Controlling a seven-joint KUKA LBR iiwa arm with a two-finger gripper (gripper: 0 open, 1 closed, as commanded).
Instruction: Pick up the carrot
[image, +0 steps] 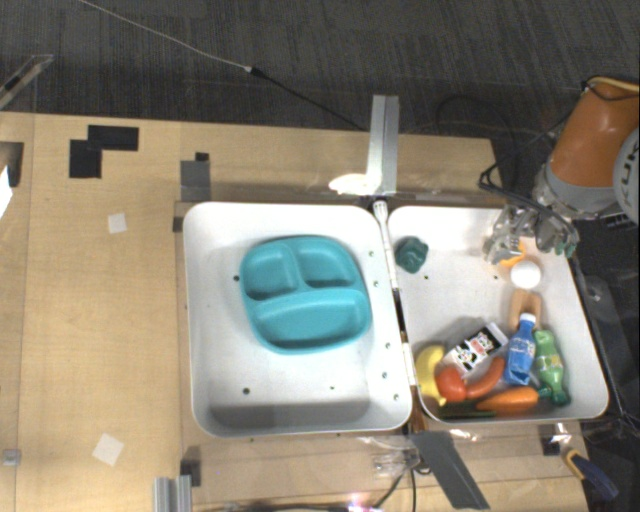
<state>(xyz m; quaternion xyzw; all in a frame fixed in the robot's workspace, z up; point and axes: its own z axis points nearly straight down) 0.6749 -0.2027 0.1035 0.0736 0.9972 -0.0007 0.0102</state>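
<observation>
The camera view looked down on two white bins standing side by side on the wooden bench (90, 330). Nearest to the camera, along the front wall of the right bin (590, 345), lay a crowded group of toy foods. The carrot (508, 401) lay flat there, orange, touching the front wall, with its length running left to right. Just behind it was a red piece (452, 385) and a brownish sausage-like piece (488, 376). A yellow piece (428, 366) rested at the left end of the group, against the wall between the bins. A small black and white carton (474, 349) lay tilted behind the red piece. To the right stood a blue bottle (521, 353) and beside it a green bottle (548, 366), both leaning on the pile. A little farther back, a tan stick-shaped piece (525, 303) and a white round piece (526, 274) lay near the right wall. A dark teal lump (411, 253) sat alone at the far left corner of this bin.

The left bin (215, 330) held a teal divided plate (303, 291) with three compartments, near its middle.

At the far right corner of the right bin, the gripper (528, 240) hung over the bin, well apart from the carrot. I cannot tell if it was apart or together.
</observation>
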